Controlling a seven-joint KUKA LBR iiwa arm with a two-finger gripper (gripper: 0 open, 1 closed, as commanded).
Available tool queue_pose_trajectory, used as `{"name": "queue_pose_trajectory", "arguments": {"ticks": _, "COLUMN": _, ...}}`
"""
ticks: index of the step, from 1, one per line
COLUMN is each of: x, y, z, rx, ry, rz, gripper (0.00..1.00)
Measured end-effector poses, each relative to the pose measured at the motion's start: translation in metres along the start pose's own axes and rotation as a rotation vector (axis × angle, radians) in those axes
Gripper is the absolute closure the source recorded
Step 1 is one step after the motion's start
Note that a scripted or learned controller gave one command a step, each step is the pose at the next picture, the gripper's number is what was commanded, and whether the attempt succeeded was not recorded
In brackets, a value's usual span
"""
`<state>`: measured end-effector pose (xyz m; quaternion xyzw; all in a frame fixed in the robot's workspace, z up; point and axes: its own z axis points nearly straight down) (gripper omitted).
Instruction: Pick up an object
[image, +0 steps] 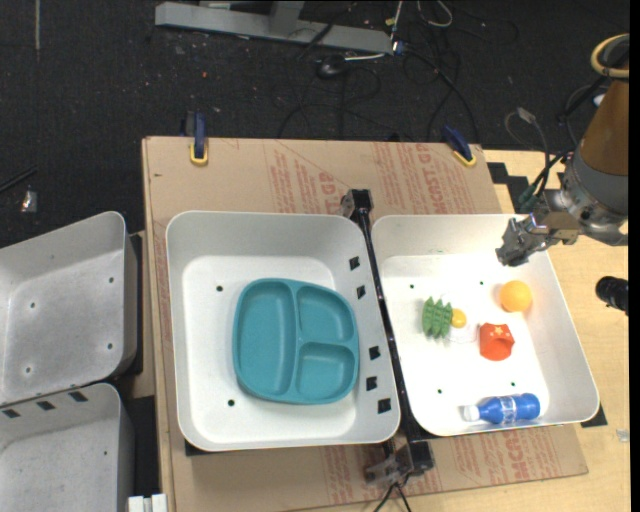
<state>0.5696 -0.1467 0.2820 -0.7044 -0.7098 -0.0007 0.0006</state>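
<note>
The gripper hangs over the right bin's far right corner, nothing between its fingers; whether they are spread I cannot tell. The approach step looks in hand. The orange ball lies nearest, just below; the next move calls for descending onto it.

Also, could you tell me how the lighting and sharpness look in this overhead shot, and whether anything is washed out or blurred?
In the camera view the light is even and soft, with faint shadows; the right bin is bright white yet its walls stay readable; the teal plate and blue bottle are fairly sharp; the gripper looks dark and slightly soft, so its details are hard to make out.
</note>
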Motion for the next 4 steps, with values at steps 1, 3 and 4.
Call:
{"name": "queue_pose_trajectory", "arguments": {"ticks": 1, "x": 0.056, "y": -0.011, "z": -0.001, "rx": 0.001, "ry": 0.0, "rz": 0.0, "gripper": 1.0}}
{"name": "queue_pose_trajectory", "arguments": {"ticks": 3, "x": 0.181, "y": -0.025, "z": 0.024, "rx": 0.002, "ry": 0.0, "rz": -0.001, "gripper": 1.0}}
{"name": "queue_pose_trajectory", "arguments": {"ticks": 4, "x": 0.241, "y": -0.035, "z": 0.024, "rx": 0.002, "ry": 0.0, "rz": -0.002, "gripper": 1.0}}
